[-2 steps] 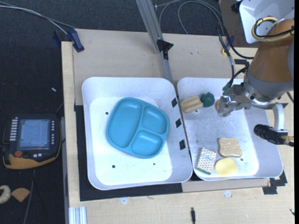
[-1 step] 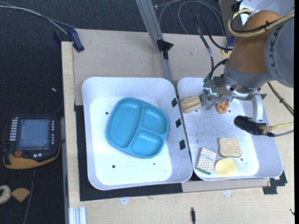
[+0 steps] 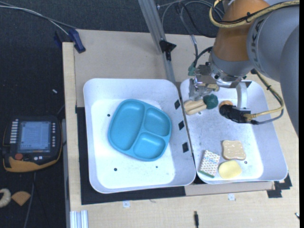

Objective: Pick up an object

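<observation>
1. Where the claw (image 3: 203, 90) hangs over the right bin (image 3: 270, 141), a tan roll (image 3: 194, 107) lies just below; claw width cannot be told.
2. The roll is judged light, stiff, best gripped across its middle.

— Where is there open floor in the right bin (image 3: 273, 148)?
— Mid-frame, between the tan cylinder (image 3: 195, 107) above and the toast (image 3: 233, 149), yellow disc (image 3: 230, 169) and checkered packet (image 3: 209, 163) crowding its lower edge.
— And the left bin (image 3: 95, 127)?
— The blue divided plate (image 3: 140, 128) fills its centre; bare margins remain around it.
</observation>
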Controlling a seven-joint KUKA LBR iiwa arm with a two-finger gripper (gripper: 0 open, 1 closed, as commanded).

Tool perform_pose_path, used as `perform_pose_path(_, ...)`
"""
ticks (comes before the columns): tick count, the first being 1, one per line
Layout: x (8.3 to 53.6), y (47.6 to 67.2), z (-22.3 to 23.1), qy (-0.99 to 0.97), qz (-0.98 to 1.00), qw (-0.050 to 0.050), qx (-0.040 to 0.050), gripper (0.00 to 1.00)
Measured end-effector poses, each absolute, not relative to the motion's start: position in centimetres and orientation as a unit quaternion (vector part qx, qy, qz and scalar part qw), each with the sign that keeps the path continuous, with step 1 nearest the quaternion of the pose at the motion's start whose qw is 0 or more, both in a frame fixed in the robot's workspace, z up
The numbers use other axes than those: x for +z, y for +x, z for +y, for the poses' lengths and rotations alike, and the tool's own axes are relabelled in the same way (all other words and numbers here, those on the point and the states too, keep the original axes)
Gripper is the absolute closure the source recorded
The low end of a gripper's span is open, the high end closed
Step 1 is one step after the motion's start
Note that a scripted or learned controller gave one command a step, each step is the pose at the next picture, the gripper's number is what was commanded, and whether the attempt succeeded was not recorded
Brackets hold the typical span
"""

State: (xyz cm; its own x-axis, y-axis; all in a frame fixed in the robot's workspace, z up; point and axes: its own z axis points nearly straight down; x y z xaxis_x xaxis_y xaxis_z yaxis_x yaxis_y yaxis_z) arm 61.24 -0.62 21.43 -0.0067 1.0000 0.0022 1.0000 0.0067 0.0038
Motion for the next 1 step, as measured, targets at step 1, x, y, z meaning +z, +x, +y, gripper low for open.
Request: perform_pose_path(1, 22.78, 62.50, 4.94, 0.705, 0.710, 0.000, 0.0022, 1.00)
